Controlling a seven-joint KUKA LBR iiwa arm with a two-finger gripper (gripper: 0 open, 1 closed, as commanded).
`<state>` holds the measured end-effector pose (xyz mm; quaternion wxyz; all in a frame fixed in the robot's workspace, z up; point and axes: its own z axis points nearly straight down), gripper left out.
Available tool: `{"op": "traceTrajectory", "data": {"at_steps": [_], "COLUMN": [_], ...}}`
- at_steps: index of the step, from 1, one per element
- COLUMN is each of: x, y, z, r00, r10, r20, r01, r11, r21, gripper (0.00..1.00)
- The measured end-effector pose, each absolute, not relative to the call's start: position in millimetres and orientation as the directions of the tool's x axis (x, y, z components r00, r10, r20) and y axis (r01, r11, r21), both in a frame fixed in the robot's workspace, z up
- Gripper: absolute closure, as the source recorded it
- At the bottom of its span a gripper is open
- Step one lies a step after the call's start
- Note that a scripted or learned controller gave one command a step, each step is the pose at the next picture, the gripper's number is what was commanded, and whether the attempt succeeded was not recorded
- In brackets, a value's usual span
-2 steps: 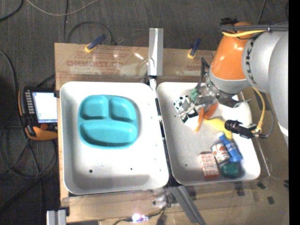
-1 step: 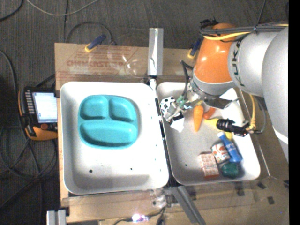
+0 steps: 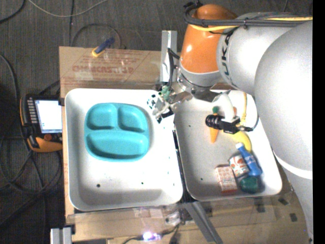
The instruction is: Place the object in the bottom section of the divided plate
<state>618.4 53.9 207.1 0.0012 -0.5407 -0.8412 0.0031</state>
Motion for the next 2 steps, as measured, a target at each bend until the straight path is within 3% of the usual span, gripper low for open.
{"op": "traceTrajectory", "data": {"at_steps": [1,2], "x": [615.4,615.6], "y": [154.4,154.4], "z": [178.3,178.7], "r00": [-0.577,-0.577], "r10": [0.817,0.817], "r20": [0.002,0.002], "r01": [0.817,0.817], "r11": [0.577,0.577], "r21": [-0.006,-0.005], "gripper": [1.00,0.00]}}
